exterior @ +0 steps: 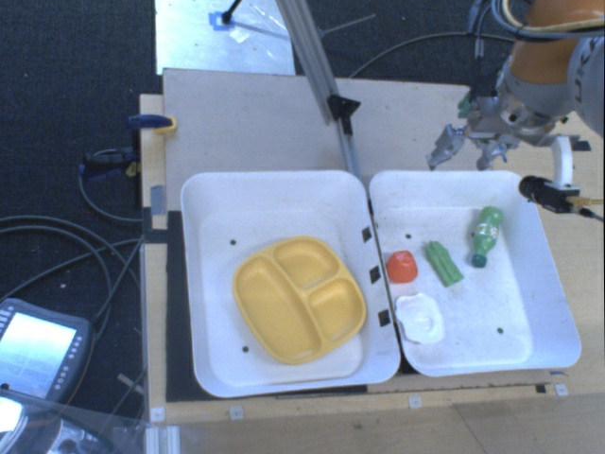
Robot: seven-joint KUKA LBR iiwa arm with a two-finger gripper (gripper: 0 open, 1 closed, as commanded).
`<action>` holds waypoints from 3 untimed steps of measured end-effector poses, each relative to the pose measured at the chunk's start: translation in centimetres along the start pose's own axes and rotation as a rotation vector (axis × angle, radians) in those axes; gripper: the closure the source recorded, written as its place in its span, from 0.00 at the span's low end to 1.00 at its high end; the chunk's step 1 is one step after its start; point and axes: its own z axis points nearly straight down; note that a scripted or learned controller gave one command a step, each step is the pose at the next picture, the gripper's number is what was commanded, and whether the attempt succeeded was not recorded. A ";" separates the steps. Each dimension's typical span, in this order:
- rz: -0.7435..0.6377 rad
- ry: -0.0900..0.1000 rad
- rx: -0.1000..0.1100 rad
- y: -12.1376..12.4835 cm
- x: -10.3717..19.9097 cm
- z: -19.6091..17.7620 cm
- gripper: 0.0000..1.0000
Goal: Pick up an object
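The right bin (539,339) holds a green bottle (485,235) lying near its far right, a small green block (442,263) beside it, a red cup-like piece (402,267) by the bin's left wall, and a white lump (420,318) towards the front. My gripper (467,155) hangs over the far rim of this bin, well above and behind the objects. Its two fingers are spread apart with nothing between them, so it is open.
In the left bin (208,348) lies a yellow divided plate (300,298). A slanted metal pole (312,45) crosses the bench behind the bins. Cables and a hand-held pendant (33,348) lie on the floor at the left.
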 end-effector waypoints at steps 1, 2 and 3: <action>-0.001 -0.001 0.000 0.0 0.0 0.0 0.00; 0.005 -0.001 0.003 -0.1 -0.2 4.1 0.00; -0.001 -0.001 0.003 0.3 0.2 8.4 0.00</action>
